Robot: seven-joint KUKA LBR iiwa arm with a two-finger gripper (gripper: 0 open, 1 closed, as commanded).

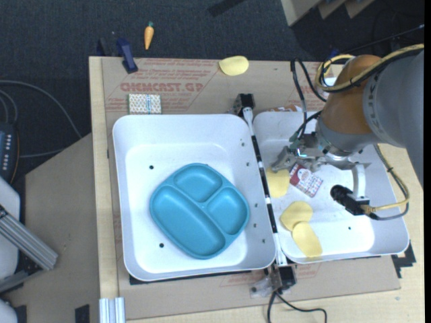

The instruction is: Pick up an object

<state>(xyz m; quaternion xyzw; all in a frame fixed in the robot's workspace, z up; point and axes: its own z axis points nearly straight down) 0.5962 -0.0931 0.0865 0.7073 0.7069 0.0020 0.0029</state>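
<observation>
In the right bin [387, 231] lie a red and white packet [306, 180], a pale yellow piece [277, 182] by the left wall, and two more yellow pieces [296, 214] [308, 239] near the front. My gripper [295, 156] hangs low over the bin's left part, just above and behind the packet and the first yellow piece. Nothing can be seen held in it. The grey arm with its orange band [350, 110] covers the back of this bin. A blue divided plate [199, 209] lies in the left bin [135, 147].
A yellow lump [234, 65], a small patterned packet [145, 103] and a blue object [126, 56] rest on the bench behind the bins. A black clamp [244, 102] sits at the top of the wall between the bins. A small orange carrot [149, 36] lies on the floor.
</observation>
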